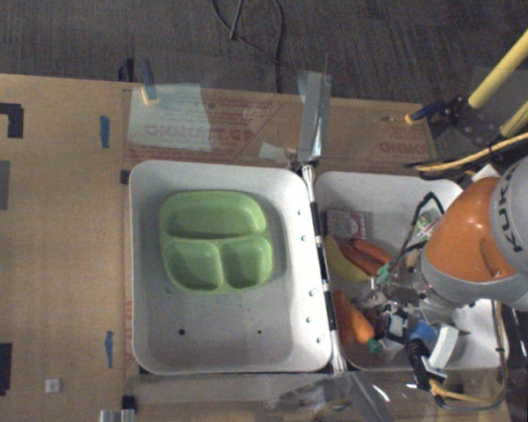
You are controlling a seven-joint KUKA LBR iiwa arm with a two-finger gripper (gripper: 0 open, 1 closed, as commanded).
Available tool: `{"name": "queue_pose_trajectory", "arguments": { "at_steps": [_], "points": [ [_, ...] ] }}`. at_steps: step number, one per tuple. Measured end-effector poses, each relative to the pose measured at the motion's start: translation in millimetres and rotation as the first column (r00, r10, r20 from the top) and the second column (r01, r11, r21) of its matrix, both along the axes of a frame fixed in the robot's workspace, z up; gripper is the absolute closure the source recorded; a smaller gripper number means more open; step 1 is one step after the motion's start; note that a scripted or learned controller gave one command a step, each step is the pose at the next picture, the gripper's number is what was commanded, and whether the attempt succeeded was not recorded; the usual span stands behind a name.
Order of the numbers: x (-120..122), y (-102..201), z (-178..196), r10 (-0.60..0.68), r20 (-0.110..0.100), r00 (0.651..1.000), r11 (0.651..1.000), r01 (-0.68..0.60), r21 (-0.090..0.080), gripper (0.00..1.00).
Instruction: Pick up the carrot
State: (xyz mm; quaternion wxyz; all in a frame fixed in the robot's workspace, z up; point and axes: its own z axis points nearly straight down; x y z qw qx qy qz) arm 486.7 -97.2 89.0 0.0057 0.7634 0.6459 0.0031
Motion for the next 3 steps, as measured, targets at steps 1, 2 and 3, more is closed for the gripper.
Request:
{"name": "queue_pose_trajectory", "arguments": {
  "at_steps": [1, 2, 3],
  "points": [
    [46, -14, -3, -0.333, -0.009, 0.943, 0.943, 0.333, 0.005, 0.0],
    [100, -19, -3, -0.19, -0.01, 0.982, 0.982, 0.19, 0.004, 0.0],
    [102, -18, 8, -0.186, -0.008, 0.983, 0.983, 0.186, 0.004, 1.0]
  ]
}}
